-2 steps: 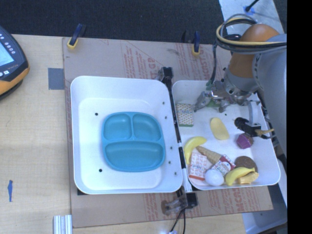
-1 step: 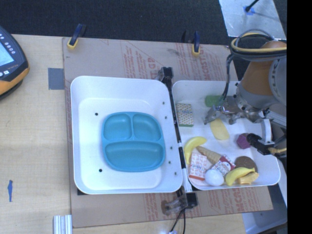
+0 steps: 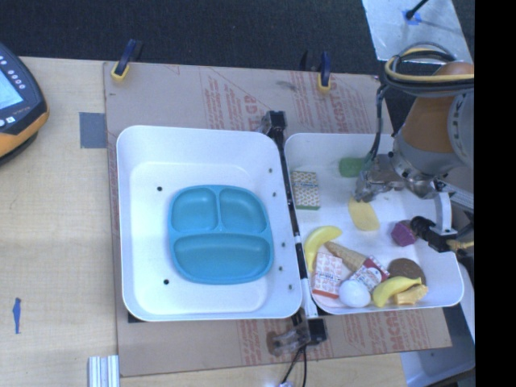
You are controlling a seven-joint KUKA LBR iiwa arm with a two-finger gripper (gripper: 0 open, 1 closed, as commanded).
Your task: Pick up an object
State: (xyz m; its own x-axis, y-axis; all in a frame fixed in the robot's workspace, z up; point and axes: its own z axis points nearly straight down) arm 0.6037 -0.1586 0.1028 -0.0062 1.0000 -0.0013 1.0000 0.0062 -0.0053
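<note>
- Bins sit side by side on the bench: the left bin [image 3: 129, 216] holds a blue divided plate [image 3: 219, 234], lying flat near its middle.
- Right bin [image 3: 322, 145] holds a scatter of toy food: a green piece [image 3: 350, 167] near the far wall, a small patterned packet [image 3: 305, 189] by the left wall, a pale yellow block [image 3: 364, 215] in the middle, and a purple piece [image 3: 403, 233] toward the right.
- Along the near wall lie a yellow banana [image 3: 320, 239], an ice-cream cone [image 3: 345, 255], a red-and-white packet [image 3: 327, 276], a white egg [image 3: 353, 294], a brown round piece [image 3: 405, 268] and a second banana [image 3: 393, 289] beside some yellow bits.
- Arm reaches in from the right, its gripper [image 3: 372, 188] low over the right bin; whether its fingers are apart or together cannot be told, and nothing shows between them.
- Pale yellow block lies just beside the gripper tip, on its near side; the green piece lies close on the far-left side.
</note>
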